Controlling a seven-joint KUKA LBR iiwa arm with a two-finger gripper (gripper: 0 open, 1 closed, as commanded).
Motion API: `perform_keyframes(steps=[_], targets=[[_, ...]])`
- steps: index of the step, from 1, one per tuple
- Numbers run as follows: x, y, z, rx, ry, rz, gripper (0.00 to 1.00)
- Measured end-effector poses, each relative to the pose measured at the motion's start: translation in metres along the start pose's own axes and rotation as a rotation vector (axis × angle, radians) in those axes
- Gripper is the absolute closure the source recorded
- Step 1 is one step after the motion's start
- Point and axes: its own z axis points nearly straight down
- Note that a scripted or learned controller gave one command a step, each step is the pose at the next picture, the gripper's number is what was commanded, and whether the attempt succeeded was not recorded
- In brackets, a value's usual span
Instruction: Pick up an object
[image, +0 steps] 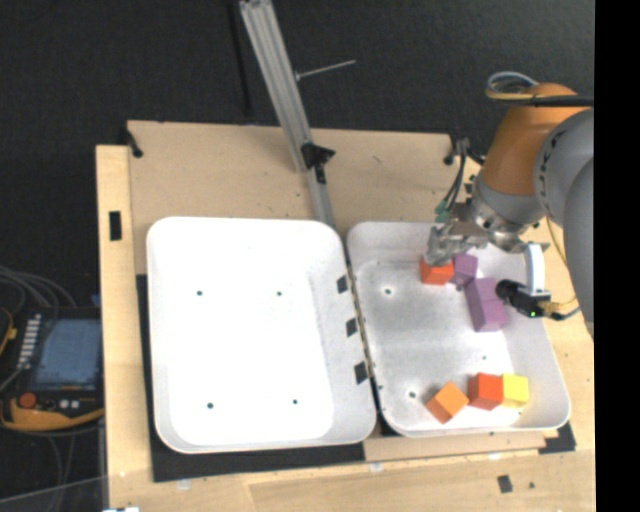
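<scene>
My gripper hangs over the far part of the right bin, reaching in from the right. Just under its tip lies a small red-orange block, touching or nearly touching it. A purple block lies right of that, with a smaller purple piece at its far end beside the gripper. Whether the gripper grips anything is hidden by its own body.
An orange block, a red block and a yellow block sit in a row at the right bin's near edge. The left bin lies alongside. A slanted metal pole rises behind the bins.
</scene>
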Motion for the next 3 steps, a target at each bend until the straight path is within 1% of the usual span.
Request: perform_keyframes(steps=[1, 2, 3], targets=[[0.001, 0.011, -0.051, 0.005, 0.004, -0.006, 1.0], [0.0, 0.015, -0.117, 0.003, 0.003, -0.008, 1.0], [-0.001, 0.016, -0.121, 0.009, 0.003, -0.01, 1.0]])
